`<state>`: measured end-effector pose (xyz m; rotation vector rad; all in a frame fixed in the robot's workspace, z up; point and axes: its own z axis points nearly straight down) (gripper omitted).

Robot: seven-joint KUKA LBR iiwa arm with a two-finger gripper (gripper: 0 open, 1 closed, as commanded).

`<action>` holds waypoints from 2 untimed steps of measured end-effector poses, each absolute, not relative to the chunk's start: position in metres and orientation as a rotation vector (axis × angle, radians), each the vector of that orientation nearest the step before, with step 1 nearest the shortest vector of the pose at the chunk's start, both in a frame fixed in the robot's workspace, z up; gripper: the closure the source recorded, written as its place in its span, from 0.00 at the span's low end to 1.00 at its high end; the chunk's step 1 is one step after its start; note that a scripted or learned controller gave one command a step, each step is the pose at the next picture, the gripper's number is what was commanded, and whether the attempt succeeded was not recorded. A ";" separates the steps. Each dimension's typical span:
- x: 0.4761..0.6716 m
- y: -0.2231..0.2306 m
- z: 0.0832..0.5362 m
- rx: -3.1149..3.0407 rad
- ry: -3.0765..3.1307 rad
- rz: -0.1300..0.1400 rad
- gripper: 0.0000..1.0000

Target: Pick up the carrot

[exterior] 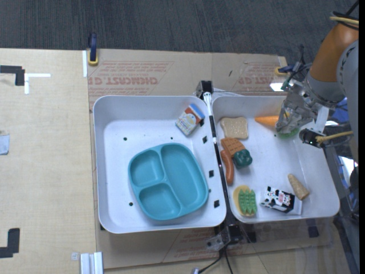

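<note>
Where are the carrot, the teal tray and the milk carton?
carrot (265,120), camera view, on its orange body left of the claw.
teal tray (197,178), camera view, on its right compartment, in the left bin.
milk carton (278,200), camera view, on its cow-print side, in the right bin.

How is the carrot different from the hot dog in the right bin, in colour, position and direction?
The carrot is plain orange; the hot dog is darker, reddish orange. The carrot lies at the far side of the right bin, beside the gripper; the hot dog lies along the bin's left wall. The carrot points sideways across the view, the hot dog runs nearly top to bottom. Both are long, slim toy foods.
</note>
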<state>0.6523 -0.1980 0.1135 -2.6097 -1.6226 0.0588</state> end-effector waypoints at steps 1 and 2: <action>0.652 -0.198 0.113 -2.610 -1.623 0.059 0.00; 0.652 -0.198 0.123 -2.608 -1.625 0.061 1.00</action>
